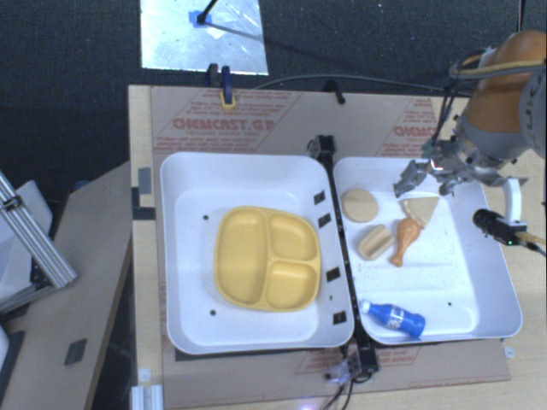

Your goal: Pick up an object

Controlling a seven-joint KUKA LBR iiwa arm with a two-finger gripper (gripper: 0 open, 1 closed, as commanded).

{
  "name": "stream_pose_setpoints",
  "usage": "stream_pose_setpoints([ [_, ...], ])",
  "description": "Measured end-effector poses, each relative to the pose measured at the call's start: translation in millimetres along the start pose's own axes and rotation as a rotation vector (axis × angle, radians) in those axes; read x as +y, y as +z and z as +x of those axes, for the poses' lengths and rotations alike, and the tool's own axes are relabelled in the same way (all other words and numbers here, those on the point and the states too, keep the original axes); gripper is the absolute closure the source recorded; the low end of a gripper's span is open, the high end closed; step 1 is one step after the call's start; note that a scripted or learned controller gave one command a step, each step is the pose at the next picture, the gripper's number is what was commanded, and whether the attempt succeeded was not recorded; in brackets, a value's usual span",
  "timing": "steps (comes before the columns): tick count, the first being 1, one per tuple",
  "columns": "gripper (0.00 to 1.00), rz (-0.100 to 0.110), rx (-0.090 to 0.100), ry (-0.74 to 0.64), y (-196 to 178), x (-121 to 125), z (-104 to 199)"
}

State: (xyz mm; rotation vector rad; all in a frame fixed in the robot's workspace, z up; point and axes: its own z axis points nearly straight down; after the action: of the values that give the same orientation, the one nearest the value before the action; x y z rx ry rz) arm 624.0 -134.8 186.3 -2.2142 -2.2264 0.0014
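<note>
Two white bins under one arm, with toy food in the right bin.

The left bin (pixel 184 229) holds a smooth yellow plastic tray (pixel 267 258) with three rounded compartments. The right bin (pixel 487 306) holds a flat tan disc (pixel 360 204), a ridged tan bread roll (pixel 373 242), an orange drumstick (pixel 405 240), a pale wedge (pixel 422 207) and, at its near edge, a blue bottle (pixel 394 318) lying on its side. The gripper (pixel 427 178) hangs over the far part of this bin, fingers spread and holding nothing, just beside the wedge.
</note>
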Motion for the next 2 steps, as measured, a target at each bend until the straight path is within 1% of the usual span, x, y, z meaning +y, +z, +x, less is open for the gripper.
stream_pose_setpoints([
  [1,0.0,0.0,0.0,0.004,45,-6,-4],
  [2,0.0,-0.009,-0.004,0.003,92,-3,-4],
])
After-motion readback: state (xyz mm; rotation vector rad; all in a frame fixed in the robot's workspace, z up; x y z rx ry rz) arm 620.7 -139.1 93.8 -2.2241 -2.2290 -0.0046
